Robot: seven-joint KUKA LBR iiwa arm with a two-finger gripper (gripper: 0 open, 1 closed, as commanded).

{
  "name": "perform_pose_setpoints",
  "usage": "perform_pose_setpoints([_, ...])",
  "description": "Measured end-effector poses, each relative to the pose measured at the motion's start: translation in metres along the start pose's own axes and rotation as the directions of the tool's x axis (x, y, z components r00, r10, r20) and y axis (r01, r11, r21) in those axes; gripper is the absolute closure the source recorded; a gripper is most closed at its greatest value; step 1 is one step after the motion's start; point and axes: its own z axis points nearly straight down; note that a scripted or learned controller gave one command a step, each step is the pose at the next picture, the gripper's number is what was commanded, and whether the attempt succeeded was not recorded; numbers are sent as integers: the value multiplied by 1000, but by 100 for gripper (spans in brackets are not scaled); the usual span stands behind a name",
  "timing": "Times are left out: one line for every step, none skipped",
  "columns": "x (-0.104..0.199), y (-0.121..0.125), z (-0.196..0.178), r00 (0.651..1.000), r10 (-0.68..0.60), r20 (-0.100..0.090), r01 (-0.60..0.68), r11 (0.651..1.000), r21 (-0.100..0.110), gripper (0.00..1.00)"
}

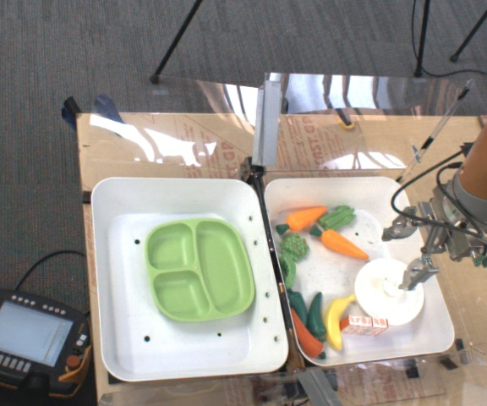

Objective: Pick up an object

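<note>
bench (142, 146) cardboard-topped (glare) | grey carpet floor (57, 41) | pincer (419, 271) spread over white plate (379, 299)

The gripper (414, 275) hangs over the right bin (443, 328), directly above a white round plate (379, 299). Left of the fingers lie two carrots (343, 243), a broccoli (293, 248) and a banana (336, 318). Far left, a green tray (199, 269) sits in the left bin (112, 227).
</note>
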Motion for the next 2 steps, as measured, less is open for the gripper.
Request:
perform_pose_setpoints([-43, 51, 109, 995, 100, -4, -100, 995, -2, 0])
perform_pose_setpoints([-46, 52, 95, 996, 93, 4, -93, 996, 0, 100])
